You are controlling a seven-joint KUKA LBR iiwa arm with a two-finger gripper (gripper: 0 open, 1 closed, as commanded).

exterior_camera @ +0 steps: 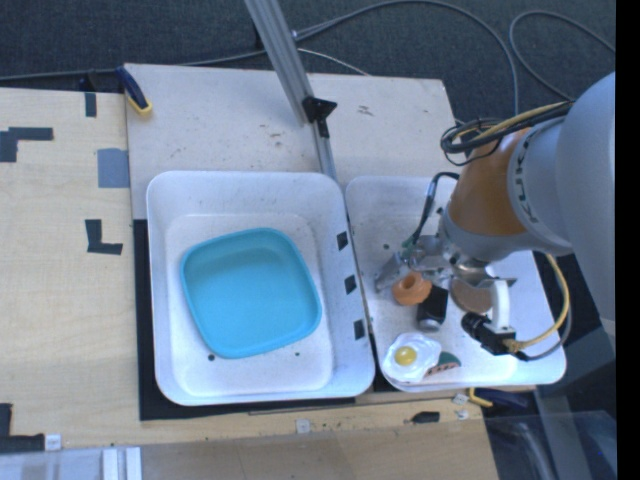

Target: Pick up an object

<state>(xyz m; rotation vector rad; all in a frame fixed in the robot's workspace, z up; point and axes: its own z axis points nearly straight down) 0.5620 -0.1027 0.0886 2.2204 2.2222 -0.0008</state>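
My gripper hangs low over the left part of the right bin, under the orange-banded wrist. An orange round object lies right at its tip; the view does not show whether it sits between the fingers. A small black cylinder lies just right of the orange piece. A toy fried egg with a yellow yolk rests at the bin's front, next to a small green-and-red piece. In the left bin sits a light blue square plate.
A slanted metal rod crosses the bench from the top and ends between the two bins. Black cables loop near the arm's wrist. A yellow-and-blue clamp sits at the bench's back left corner.
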